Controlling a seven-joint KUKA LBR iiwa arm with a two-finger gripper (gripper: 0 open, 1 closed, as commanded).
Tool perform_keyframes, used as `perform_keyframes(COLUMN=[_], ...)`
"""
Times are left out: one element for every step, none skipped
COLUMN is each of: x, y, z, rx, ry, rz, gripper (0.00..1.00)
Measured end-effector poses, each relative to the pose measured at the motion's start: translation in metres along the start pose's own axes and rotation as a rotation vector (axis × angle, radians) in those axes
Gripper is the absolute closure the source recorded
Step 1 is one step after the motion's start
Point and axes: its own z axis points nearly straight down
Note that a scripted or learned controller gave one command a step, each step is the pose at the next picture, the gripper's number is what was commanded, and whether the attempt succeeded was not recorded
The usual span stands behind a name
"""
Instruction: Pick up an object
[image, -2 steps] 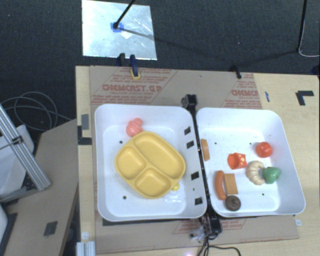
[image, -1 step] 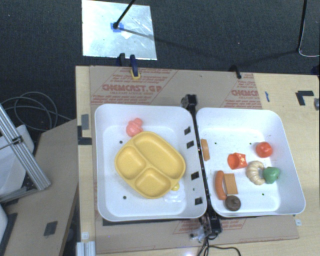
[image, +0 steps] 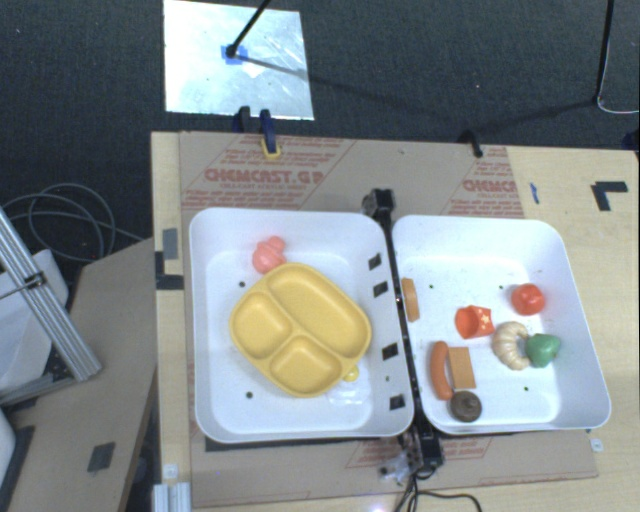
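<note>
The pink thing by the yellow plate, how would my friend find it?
Look in the left white bin, which has a big yellow divided plate. Just past the plate's far-left edge lies the small pink thing. It's the only pink item, and the only loose piece in that bin's far part.

Yellow tray (image: 300, 328): smooth plastic, slight sheen. White bins (image: 215, 300): glossy plastic. Bench sheet (image: 330, 170): matt printed cardboard.

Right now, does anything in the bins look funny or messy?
A little. The yellow tray sits crooked in the left bin, hiding part of a small yellow thing. An orange piece leans against the right bin's left wall.
</note>
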Motion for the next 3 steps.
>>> perform_keyframes(x=[0.0, -0.001, -0.001], y=[0.0, 0.0, 0.0], z=[0.0, -0.011, -0.011], rx=[0.001, -0.004, -0.003], ry=[0.0, -0.002, -0.002], rz=[0.0, -0.004, -0.005], gripper=[0.0, 1.0, 0.0])
